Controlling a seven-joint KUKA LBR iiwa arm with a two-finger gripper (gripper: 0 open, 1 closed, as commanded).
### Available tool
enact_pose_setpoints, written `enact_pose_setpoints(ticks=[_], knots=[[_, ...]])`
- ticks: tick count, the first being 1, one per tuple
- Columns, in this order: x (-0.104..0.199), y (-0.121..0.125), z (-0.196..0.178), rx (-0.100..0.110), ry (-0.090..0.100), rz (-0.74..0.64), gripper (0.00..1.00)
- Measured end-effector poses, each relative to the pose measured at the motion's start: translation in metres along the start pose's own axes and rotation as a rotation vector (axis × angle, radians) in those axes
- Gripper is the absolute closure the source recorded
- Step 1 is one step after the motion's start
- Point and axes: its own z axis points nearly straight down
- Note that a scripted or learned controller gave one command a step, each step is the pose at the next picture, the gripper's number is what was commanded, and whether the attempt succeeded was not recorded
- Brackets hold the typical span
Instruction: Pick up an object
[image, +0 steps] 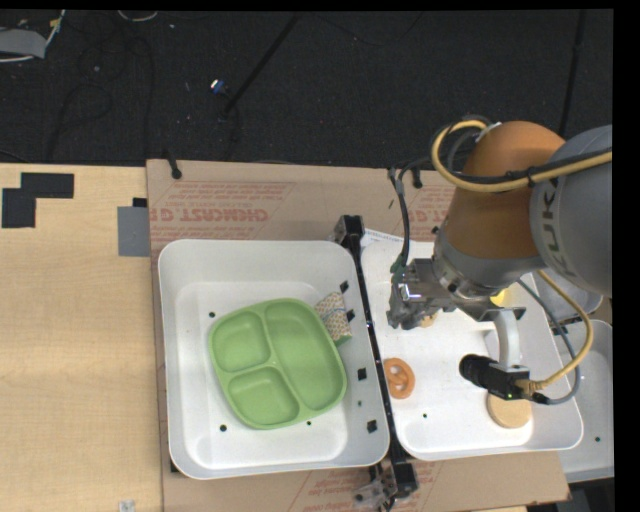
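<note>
1. My gripper (408, 312) is low in the right bin (560, 440), near that bin's left wall and toward its far end. The wrist hides most of it, so I cannot tell its state, nor whether it has anything.
2. The nearest candidate is the pretzel (399, 378), an orange-brown ring on the right bin's floor, just nearer the camera than the gripper and close to the same wall. It lies free, apart from the gripper.
3. A tan disc (510, 411) sits toward the right bin's near right corner, partly under a black fitting (492, 375) on the arm.
4. Across the divider from the right bin, the left bin (185, 290) holds a green tray (277, 363) lying flat, with a small patterned piece (334, 312) at the tray's far right edge; what that is, I can only guess.
5. I judge this the approach step, nothing lifted. Next move calls for shifting toward the pretzel, centring over it, then descending.
</note>
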Motion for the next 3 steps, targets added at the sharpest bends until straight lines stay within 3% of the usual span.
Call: enact_pose_setpoints(ticks=[2,3], knots=[[0.095,-0.029,-0.010,0.000,-0.001,0.000,1.00],[0.094,-0.029,-0.010,-0.001,-0.002,0.003,0.00]])
